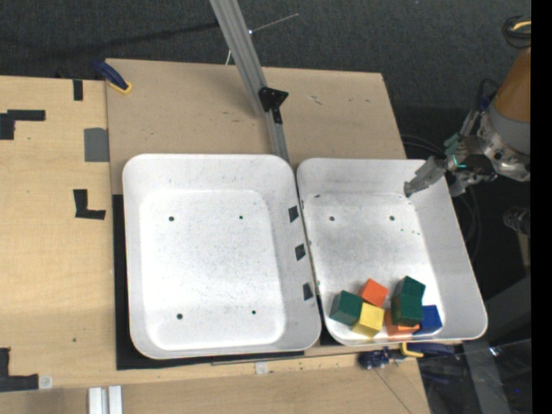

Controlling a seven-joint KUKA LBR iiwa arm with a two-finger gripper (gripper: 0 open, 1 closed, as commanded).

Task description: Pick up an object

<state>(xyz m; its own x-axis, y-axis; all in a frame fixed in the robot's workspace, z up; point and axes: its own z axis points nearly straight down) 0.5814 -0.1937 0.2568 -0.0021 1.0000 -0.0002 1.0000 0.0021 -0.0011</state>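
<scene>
Right bin (pixel 345 188), near corner: clustered blocks, green (pixel 347 307), orange (pixel 375 291), yellow (pixel 370 318), dark green (pixel 410 298), blue (pixel 430 318); gripper (pixel 424 179) above far right rim, jaws' state indiscernible.

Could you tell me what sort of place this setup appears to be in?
Probably a robotics lab bench for grasping trials: two white bins side by side on a wooden bench, coloured blocks piled in the right one, and the arm's claw above that bin's far edge.
</scene>
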